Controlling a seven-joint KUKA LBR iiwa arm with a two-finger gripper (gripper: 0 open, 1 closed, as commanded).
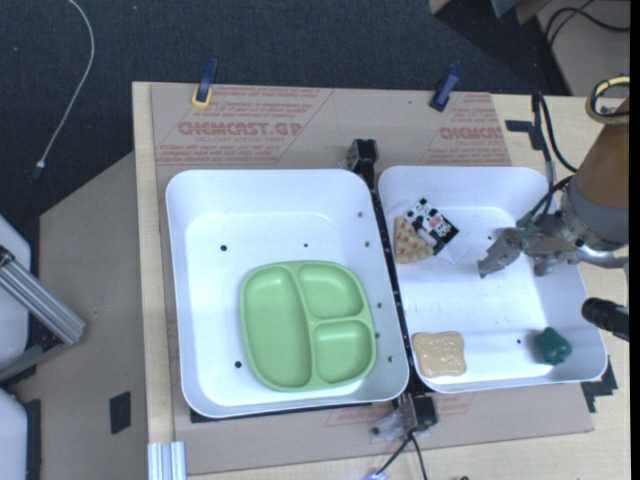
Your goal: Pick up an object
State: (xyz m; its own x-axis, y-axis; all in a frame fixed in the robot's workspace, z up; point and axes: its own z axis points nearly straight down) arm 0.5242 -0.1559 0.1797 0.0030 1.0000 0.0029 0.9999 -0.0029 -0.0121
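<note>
"CHEMCAST" print on bench board point(245, 126), gripper point(497, 256) nearby

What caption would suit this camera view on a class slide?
Gripper over the right bin, near a black-and-white toy, toast slice and green object; green divided plate in the left bin.

arm point(605, 183) reaching in from right, wrist angled down-left. end effector point(497, 255) low, fingers look spread, nothing between them.

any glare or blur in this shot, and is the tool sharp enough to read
Camera view: even lighting, no hard glare on the white bins; green tray crisp with a soft shadow; the tool is small and smeared, its state unreadable.
</note>
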